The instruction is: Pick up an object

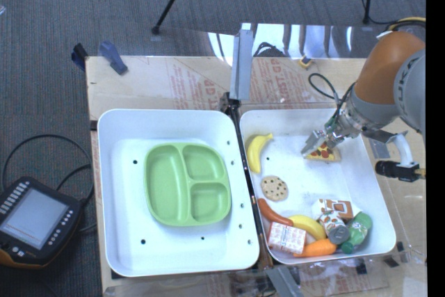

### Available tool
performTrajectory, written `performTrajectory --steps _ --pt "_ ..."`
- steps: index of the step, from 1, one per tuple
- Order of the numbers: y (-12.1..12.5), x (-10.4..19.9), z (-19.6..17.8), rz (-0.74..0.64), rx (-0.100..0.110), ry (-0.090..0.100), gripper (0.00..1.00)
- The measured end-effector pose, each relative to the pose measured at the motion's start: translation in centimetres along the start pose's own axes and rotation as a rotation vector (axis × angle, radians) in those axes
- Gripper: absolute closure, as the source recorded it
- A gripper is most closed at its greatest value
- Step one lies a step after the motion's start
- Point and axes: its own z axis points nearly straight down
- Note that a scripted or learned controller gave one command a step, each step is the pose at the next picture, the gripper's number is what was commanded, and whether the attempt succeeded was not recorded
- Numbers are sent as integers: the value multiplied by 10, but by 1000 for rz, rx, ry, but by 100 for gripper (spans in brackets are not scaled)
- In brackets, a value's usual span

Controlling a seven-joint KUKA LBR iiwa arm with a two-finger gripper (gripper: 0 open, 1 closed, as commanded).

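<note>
A flat triangular toy pizza slice (322, 153), yellow with red spots, lies in the upper right part of the right white plastic bin (368, 181). The metal two-finger gripper (318, 141) sits right over it, fingers parted and slanting down to touch the slice's upper edge; nothing is clamped between them. Further left lie a curved yellow banana (256, 150) and a round chocolate-chip cookie (274, 187). A smooth green compartment plate (187, 183) rests in the left white bin (118, 149). Red lettering on the cardboard bench (167, 83) is unreadable.
</note>
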Motion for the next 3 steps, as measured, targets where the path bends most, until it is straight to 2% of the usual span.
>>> performTrajectory --steps 1,2,3 --pt "-24 16 -11 81 -12 0 100" --pt "-93 52 13 29 -6 -22 100" --pt "-93 51 13 31 -6 -22 0"
